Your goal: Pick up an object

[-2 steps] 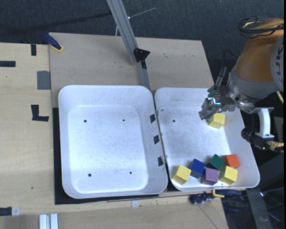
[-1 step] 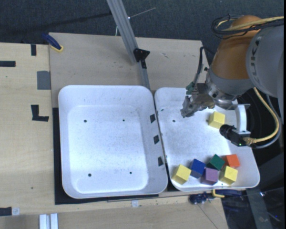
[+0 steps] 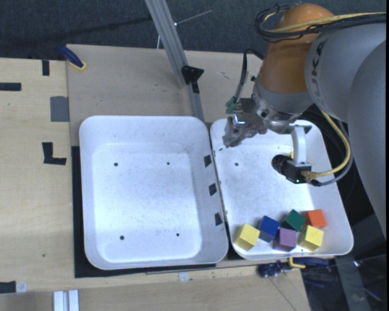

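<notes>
Even overhead light, soft shadows, mild glare on white bins (image 3: 84,135), slightly grainy

Two bins sit side by side on the counter (image 3: 136,86). Taking the right bin (image 3: 259,186) as landmark: the left bin (image 3: 142,193) lies just beside it, touching along one edge. A cluster of blocks (image 3: 282,230) lies in its near end. The hand (image 3: 236,133) hangs over its far left corner.

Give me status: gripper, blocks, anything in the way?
Gripper at right bin's far-left corner, nothing seen between its fingers. Six blocks clustered at that bin's near edge, well apart from gripper. Nothing between gripper and blocks.
</notes>
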